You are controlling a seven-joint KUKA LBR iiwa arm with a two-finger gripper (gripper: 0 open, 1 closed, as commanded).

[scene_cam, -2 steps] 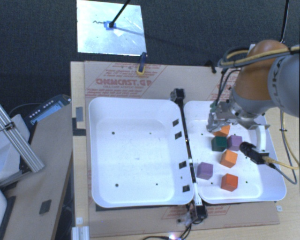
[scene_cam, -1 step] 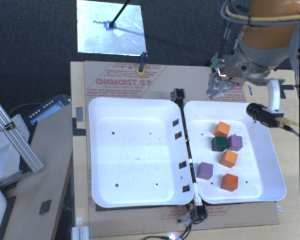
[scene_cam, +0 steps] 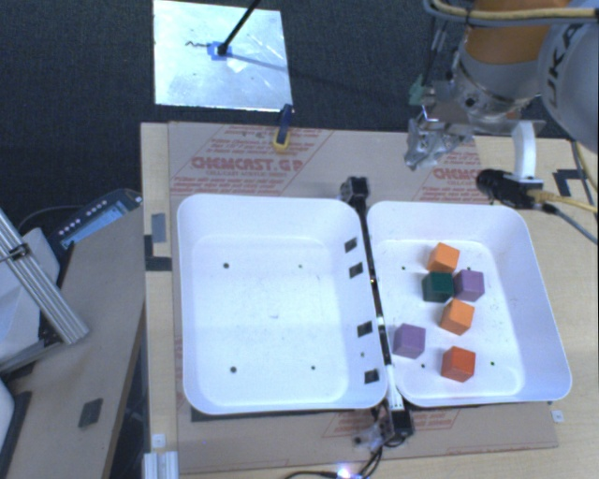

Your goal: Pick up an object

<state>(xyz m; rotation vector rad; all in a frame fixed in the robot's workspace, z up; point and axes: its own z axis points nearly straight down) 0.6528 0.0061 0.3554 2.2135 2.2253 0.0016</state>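
The arm is pale grey with rounded housings, and a broad orange band circles it above the wrist. Part of a dark letter marking shows on the grey shell at the right, and yellowish cables loop across the top of the orange section. Below the wrist sits a silvery metal gripper, blocky and glinting, with thin dark wires running down its left side.

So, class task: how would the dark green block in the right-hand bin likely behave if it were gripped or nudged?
The dark green block looks like a small rigid cube, so it should probably hold its shape when squeezed. Its flat faces suggest that it would slide rather than roll. It sits against the purple block and close to an orange block, so a push would likely shift them too.
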